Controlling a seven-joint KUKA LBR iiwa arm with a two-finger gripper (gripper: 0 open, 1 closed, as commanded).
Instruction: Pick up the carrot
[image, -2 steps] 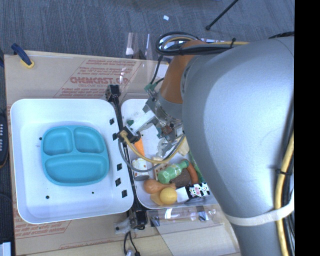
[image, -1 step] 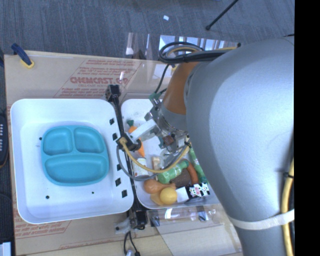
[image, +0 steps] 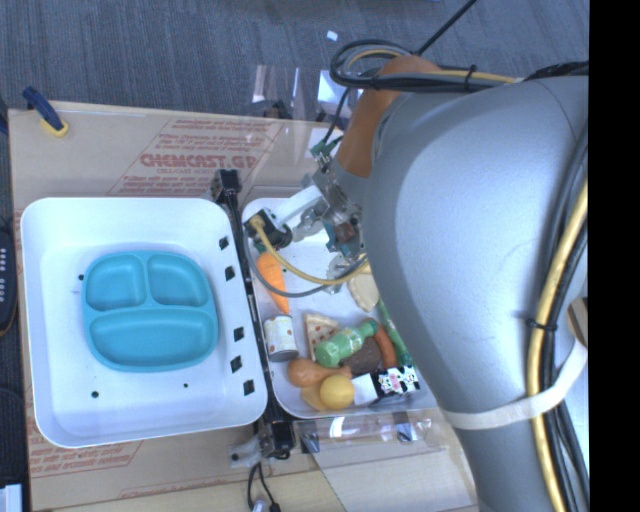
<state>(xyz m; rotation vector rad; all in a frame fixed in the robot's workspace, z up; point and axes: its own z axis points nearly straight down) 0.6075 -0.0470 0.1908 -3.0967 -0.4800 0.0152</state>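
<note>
Overhead, my own grey arm (image: 470, 230) takes up most of the right side and covers much of the right bin (image: 290, 395). Orange band on it sits near the top, with cables looping past. Left bin (image: 40, 300) lies beside it, holding a blue divided plate (image: 150, 308) near its middle. Both bins rest on a brown board with red print (image: 190, 155).

My gripper (image: 335, 225) hangs over the upper part of the right bin; whether its jaws are wide or narrow I cannot tell, wrist hardware and a yellow cable crowd the spot.

Carrot (image: 272, 278): orange, lying against the left wall of the right bin, just below and left of the gripper, apart from it.

Other things, lower in that bin: green bottle (image: 345, 346) lying tilted, pizza-slice toy (image: 320, 328) touching it, small can (image: 281, 337) just below the carrot, brownish pear (image: 307, 373) touching a lemon (image: 337, 390), black-and-white carton (image: 397, 383) at the bottom right.
</note>
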